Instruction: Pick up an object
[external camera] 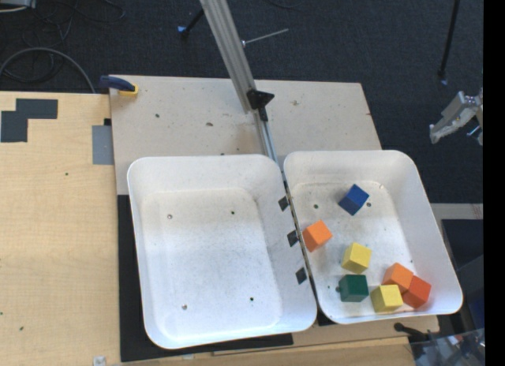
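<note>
Several small coloured blocks lie in the right bin (410, 175). A blue cube (354, 199) sits near its middle back. An orange cube (317, 235) rests close to the left wall, and a yellow cube (357, 257) lies just right of it. A green cube (353, 287) is near the front. Clustered in the front right corner are a second yellow cube (387, 298), an orange block (399, 275) and a red block (418, 291). My gripper (456, 117) hangs at the far right, beyond the bin's back right corner and well away from every block, with nothing seen in it.
The left bin (158, 183) adjoins the right one, with black clips (293, 237) along the shared wall. A slanted aluminium post (231, 45) rises behind the bins. A blue and yellow clamp (119, 84) sits at the board's back left corner.
</note>
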Tool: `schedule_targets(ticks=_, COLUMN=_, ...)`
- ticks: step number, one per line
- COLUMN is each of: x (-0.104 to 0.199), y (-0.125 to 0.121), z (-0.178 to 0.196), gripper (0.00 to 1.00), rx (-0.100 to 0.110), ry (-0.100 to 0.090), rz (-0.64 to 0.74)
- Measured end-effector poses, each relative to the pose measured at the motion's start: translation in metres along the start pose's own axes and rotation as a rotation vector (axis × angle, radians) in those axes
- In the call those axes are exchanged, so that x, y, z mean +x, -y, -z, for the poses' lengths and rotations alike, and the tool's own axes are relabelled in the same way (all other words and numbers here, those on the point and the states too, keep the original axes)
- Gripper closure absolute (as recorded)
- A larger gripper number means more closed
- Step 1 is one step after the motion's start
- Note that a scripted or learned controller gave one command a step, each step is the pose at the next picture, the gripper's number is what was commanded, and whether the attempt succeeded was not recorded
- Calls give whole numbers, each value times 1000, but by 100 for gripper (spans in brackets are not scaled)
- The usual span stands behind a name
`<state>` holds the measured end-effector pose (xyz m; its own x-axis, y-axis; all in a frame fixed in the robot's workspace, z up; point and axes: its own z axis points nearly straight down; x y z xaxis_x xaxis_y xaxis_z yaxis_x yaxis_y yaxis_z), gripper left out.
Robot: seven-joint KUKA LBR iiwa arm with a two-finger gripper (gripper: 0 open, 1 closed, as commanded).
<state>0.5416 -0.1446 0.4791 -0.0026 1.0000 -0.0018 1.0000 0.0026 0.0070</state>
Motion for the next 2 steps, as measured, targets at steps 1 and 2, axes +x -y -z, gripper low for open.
schedule_targets(ticks=1, x=15, y=-66, z=-5, gripper=0, rx=8, ry=-2, rz=3)
schedule_targets(ticks=2, x=15, y=-65, z=6, gripper=100, rx=10, ry=-1, rz=11)
